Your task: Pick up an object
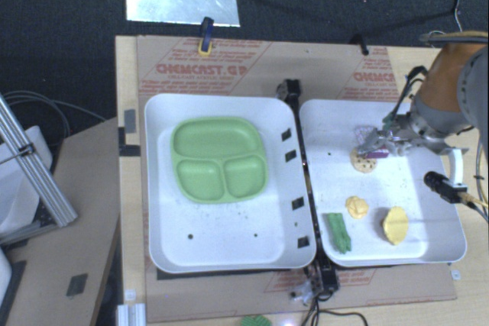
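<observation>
The left bin carries a green divided plate. In the right bin, the pincer sits directly above a round cookie-like piece; its opening cannot be told, and contact is unclear. Nearer the front rim lie a green piece, a small yellow piece and a larger yellow piece, with bare floor between them and the cookie-like piece.

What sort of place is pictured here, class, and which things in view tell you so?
Probably a robotics lab: a robot arm reaches over two white bins on a bench, with toy food such as a green divided plate and a cookie.
</observation>
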Controlling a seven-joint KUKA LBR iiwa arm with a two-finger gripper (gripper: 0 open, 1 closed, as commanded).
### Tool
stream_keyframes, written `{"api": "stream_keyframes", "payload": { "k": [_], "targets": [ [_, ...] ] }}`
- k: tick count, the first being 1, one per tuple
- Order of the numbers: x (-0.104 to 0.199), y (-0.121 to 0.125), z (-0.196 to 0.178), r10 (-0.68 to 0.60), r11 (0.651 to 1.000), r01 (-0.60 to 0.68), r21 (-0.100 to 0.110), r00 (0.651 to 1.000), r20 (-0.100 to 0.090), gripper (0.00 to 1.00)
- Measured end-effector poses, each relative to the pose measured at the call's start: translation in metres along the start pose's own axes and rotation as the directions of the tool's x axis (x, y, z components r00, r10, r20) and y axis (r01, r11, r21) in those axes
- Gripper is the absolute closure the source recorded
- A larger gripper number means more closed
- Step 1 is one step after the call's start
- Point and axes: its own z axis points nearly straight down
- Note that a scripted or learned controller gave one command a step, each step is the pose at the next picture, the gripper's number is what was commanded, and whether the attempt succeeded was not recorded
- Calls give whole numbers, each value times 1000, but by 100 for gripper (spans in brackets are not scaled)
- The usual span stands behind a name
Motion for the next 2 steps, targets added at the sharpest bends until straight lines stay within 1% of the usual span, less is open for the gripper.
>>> {"api": "stream_keyframes", "payload": {
  "k": [1, 2],
  "targets": [
    [5, 0, -11, -8, 1000, 8, -1, 1000, -2, 100],
    [82, 9, -77, -13, 1000, 13, 4, 1000, -6, 100]
  ]
}}
